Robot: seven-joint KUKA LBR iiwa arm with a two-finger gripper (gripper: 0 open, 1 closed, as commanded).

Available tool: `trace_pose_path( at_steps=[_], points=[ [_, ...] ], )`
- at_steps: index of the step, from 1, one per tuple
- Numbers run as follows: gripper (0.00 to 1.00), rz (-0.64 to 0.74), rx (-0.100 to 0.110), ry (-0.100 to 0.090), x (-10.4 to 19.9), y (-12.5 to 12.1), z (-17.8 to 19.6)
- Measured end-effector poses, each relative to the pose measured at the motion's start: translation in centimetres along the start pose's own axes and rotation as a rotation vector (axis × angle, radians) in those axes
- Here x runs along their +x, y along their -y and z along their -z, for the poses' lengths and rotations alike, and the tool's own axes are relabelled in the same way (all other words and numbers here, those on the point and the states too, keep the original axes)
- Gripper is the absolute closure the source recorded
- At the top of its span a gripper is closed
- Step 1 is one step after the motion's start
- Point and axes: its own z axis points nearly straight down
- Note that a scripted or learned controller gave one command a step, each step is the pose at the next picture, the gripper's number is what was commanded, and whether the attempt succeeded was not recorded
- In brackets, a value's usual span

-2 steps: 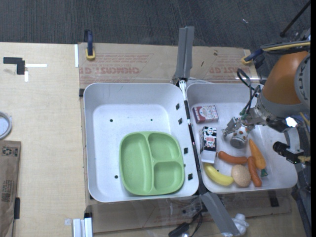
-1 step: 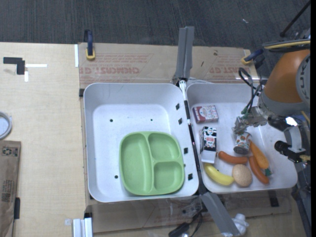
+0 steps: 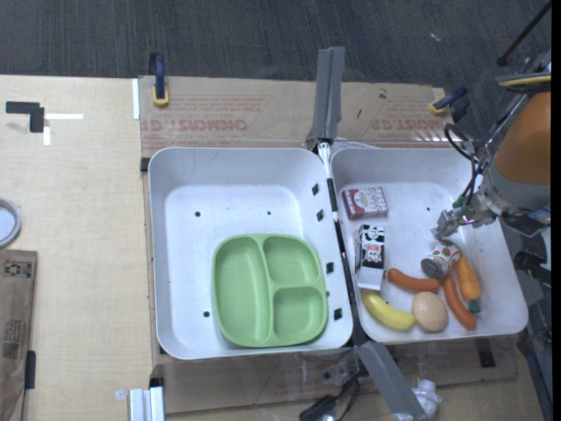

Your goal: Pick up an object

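Your pickable objects sit in the right bin (image 3: 399,175): a red box (image 3: 364,202) at upper left, a milk carton (image 3: 372,251) below it, then a banana (image 3: 388,311), sausage (image 3: 413,280), egg (image 3: 429,311) and carrots (image 3: 468,277) along the lower right. The gripper (image 3: 449,224) hangs just above the carrots; you cannot tell whether it grips anything. A green plate (image 3: 270,289) fills the left bin (image 3: 180,235).

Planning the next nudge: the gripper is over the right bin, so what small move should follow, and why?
Probably a short descent. The gripper sits at the right bin's far right, just above the carrots and sausage, with nothing visibly held. Whether its fingers are open is unclear.
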Motion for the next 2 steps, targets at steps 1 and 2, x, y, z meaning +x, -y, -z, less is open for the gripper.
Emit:
trace_pose_path(
  at_steps=[1,2],
  points=[
    [0.0,0.0,0.0,0.0,0.01,0.0,0.0],
    [0.0,0.0,0.0,0.0,0.01,0.0,0.0]
  ],
)
